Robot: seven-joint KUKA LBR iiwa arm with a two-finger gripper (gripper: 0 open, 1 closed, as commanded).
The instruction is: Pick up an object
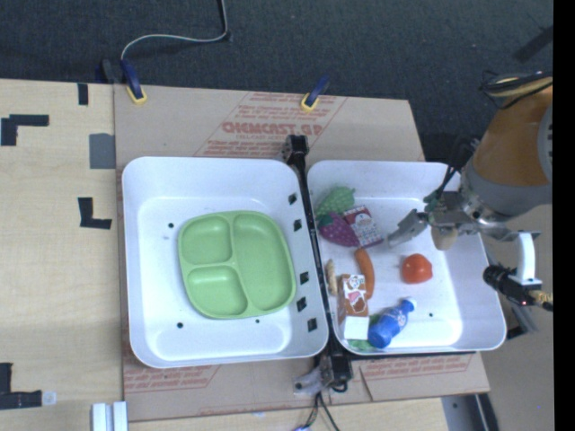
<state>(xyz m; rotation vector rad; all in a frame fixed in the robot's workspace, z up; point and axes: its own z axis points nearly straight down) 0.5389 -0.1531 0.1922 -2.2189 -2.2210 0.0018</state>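
My gripper (422, 233) hangs over the right bin (467, 330), near its right side. It is open, one grey finger (404, 228) pointing left and the other finger (443, 238) pointing down, with nothing between them. A red tomato-like ball (415, 268) lies just below the gripper. Left of it are an orange carrot (364, 266), a small red and white box (361, 224) and a purple grape bunch with green leaves (336, 215). A blue bottle (390, 323) and a brown packet (353, 296) lie near the bin's front edge.
The left bin (153, 187) holds a green divided plate (237, 263). A black divider (310, 241) runs between the two bins. The arm's orange band (514, 142) and grey wrist stand over the right bin's right rim.
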